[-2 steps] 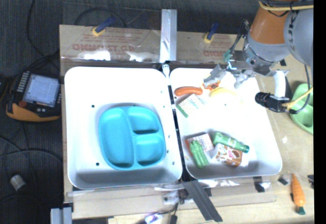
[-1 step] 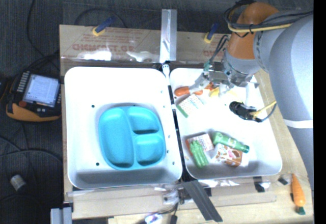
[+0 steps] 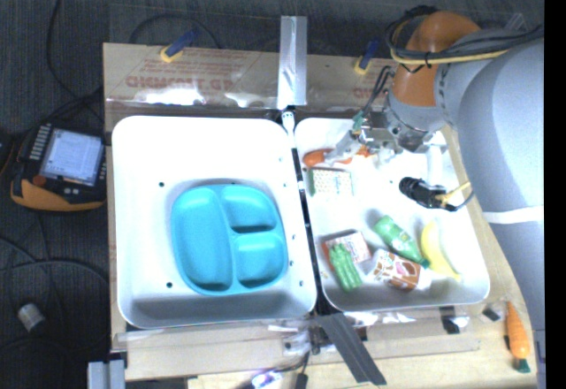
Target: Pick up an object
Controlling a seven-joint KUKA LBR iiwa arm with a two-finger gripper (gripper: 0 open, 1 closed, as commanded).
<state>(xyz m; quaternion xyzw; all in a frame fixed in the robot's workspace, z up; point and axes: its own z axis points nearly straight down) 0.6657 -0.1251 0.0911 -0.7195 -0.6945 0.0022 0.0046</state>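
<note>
Orange item [image 3: 320, 156] at the right bin's [image 3: 469, 290] eleven o'clock; we judge the claw [image 3: 364, 138] approaching, its spread untellable; next, descend squarely.

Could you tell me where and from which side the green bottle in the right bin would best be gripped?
Probably across the middle of the green bottle, coming from above. It lies flat on the bin floor, slanting, so its long sides are free; the banana sits close on its right, so closing across the narrow body suits best.
</note>
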